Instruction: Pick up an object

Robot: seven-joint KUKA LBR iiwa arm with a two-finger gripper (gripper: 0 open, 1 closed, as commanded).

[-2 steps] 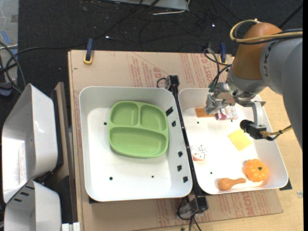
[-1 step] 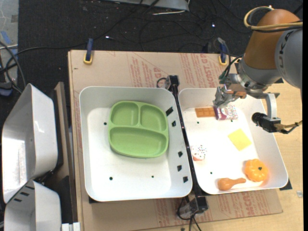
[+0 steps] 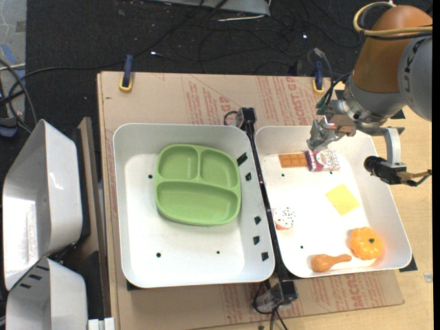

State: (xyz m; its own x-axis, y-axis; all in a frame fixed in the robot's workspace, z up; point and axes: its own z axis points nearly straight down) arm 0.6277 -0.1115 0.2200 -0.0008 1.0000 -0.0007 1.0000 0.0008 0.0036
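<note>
My gripper point(image 3: 319, 141) hangs over the back of the right bin point(image 3: 393, 205), just above a pink and white packet point(image 3: 324, 161). A small orange waffle piece point(image 3: 291, 160) lies directly left of that packet. Further forward in the same bin lie a yellow square point(image 3: 342, 199), a white block with red dots point(image 3: 284, 218), an orange pumpkin point(image 3: 364, 243) and an orange gourd point(image 3: 329, 260). Nothing shows as lifted off the bin floor.
The left bin point(image 3: 137, 239) holds a green divided plate point(image 3: 198, 184). A black divider strip point(image 3: 256, 177) runs between the two bins. Two clamps point(image 3: 126, 81) point(image 3: 317, 74) grip the board's back edge. White containers point(image 3: 41, 198) stand at the far left.
</note>
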